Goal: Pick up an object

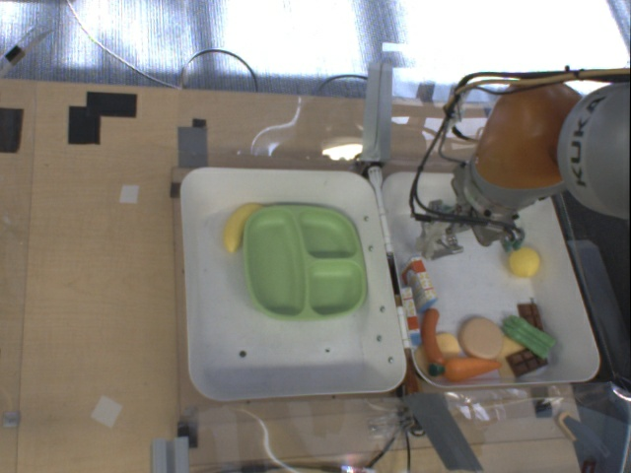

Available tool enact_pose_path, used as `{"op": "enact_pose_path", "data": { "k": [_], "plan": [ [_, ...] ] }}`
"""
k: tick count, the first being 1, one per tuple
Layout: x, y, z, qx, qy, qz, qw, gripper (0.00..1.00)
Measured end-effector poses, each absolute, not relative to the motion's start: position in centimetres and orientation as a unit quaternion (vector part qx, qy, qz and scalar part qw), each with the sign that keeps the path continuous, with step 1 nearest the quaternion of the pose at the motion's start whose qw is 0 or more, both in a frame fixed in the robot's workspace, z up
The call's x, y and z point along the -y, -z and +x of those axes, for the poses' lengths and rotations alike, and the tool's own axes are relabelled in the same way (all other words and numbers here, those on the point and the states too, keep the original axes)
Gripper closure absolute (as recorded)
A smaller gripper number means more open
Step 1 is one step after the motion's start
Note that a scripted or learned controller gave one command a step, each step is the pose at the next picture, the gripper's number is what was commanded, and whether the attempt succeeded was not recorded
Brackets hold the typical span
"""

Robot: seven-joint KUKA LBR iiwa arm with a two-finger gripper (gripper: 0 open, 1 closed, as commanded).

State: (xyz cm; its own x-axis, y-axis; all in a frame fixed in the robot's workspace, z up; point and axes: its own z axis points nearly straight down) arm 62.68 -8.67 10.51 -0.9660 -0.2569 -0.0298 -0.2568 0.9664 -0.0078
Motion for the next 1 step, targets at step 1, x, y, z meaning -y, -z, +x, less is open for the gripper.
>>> {"op": "enact_pose_path", "data": {
  "k": [1],
  "plan": [
    [7.54, -28.29, 67.30, -0.984, 0.0033, -0.179, 0.014, 1.00]
  ]
}}
